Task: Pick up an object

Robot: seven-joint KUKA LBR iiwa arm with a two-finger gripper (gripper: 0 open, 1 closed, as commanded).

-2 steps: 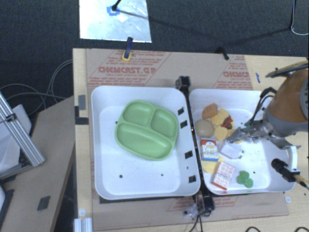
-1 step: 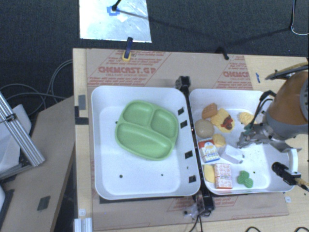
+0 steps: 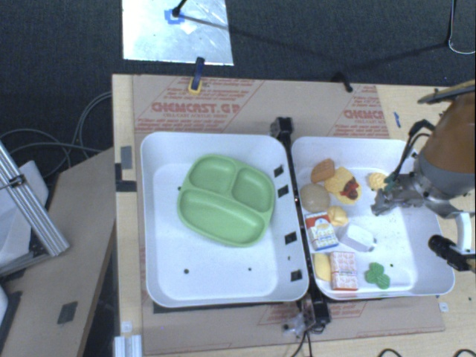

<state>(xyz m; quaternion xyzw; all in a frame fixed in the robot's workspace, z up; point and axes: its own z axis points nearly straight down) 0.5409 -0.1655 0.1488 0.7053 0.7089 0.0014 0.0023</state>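
A worktop (image 3: 223,99) covered in printed brown cardboard fills the middle of the frame, seen from above at a slant, with dark carpet beyond it at the top.

Two shallow white bins sit side by side on it. The left bin (image 3: 163,274) holds a light green divided plate (image 3: 225,199) with three compartments, lying near the bin's centre. The right bin (image 3: 416,274) holds a cluster of small toy food items along its left half.

The grey arm (image 3: 450,151), with a brownish-orange band, comes in from the right edge of the frame and leans over the upper right part of the right bin. Its hand (image 3: 385,198) points left and down toward the bin floor, close to a small yellow piece (image 3: 377,179) just above it. Whether the fingers are open or closed cannot be told, and nothing is seen held between them.

In the cluster, from top to bottom: a tan bread-like piece (image 3: 322,171), a yellow and red item (image 3: 346,185) touching it on the right, a beige rounded lump (image 3: 314,197), a red and white packet (image 3: 322,231), a pale block (image 3: 358,237) beside it, a pink and white box (image 3: 343,269) near the bottom rim, and a green leafy piece (image 3: 378,276) to its right.

A silver sheet (image 3: 177,21) lies on the carpet at the upper left.
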